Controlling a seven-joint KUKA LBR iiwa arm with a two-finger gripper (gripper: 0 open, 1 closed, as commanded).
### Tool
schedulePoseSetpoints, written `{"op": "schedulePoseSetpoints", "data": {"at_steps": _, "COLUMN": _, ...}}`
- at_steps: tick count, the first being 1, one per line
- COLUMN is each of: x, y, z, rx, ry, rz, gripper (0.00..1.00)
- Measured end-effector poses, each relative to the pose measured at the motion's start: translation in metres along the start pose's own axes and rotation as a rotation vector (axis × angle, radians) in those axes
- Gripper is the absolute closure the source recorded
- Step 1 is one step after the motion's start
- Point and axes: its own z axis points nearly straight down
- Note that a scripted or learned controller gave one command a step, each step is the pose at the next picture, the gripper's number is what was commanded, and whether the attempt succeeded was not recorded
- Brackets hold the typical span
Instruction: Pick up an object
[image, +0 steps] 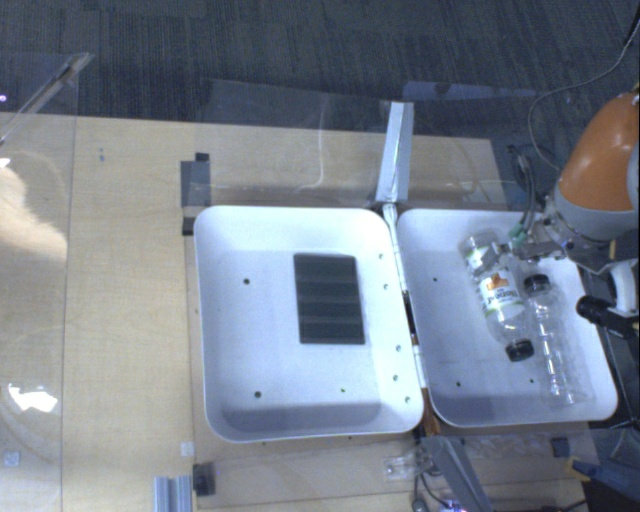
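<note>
Right bin (440, 330): left half bare, open room there. Two clear plastic bottles crowd its right side: a labelled one (497, 288) and a longer one (553, 345) lying close to the right rim; a small black cap (518, 350) lies between them. Left bin (230, 300) holds a flat dark ribbed rectangular pad (329, 298). Arm enters upper right, end effector (535, 243) low over the bottles' upper ends; clamped or released, cannot tell.

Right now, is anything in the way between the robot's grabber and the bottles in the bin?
Nothing visible blocks it. The gripper hangs over the far edge of the right bin, right beside the small labelled bottle. The clear bottle and a small black cap lie nearer the camera, not between them.
</note>
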Motion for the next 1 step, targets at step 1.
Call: {"op": "schedulePoseSetpoints", "data": {"at_steps": 1, "x": -0.0185, "y": 0.0041, "z": 0.0759, "rx": -0.006, "ry": -0.001, "rz": -0.083, "gripper": 0.0}}
